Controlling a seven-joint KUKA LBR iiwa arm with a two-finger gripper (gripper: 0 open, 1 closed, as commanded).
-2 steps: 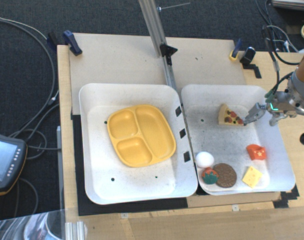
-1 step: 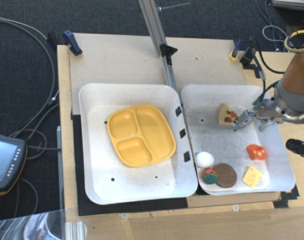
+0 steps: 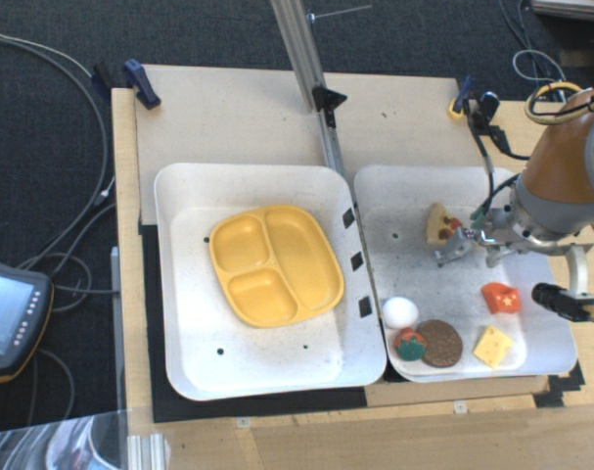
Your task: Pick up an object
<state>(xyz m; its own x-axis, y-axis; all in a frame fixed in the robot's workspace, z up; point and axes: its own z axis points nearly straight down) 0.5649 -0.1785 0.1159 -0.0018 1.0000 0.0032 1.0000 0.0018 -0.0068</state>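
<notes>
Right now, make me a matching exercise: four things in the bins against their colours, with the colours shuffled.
Things:
1. divided tray
2. egg
3. round patty
4. block by the bin's right side

Colours:
A. brown
B. orange-red
C. yellow
D. white

Pairs: 1-C, 2-D, 3-A, 4-B

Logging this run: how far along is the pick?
Done: the gripper is down in the right bin, beside the pizza slice. In hand: nothing visibly. Left: grasping and lifting something; the egg, cookie and cheese lie untouched.
</notes>
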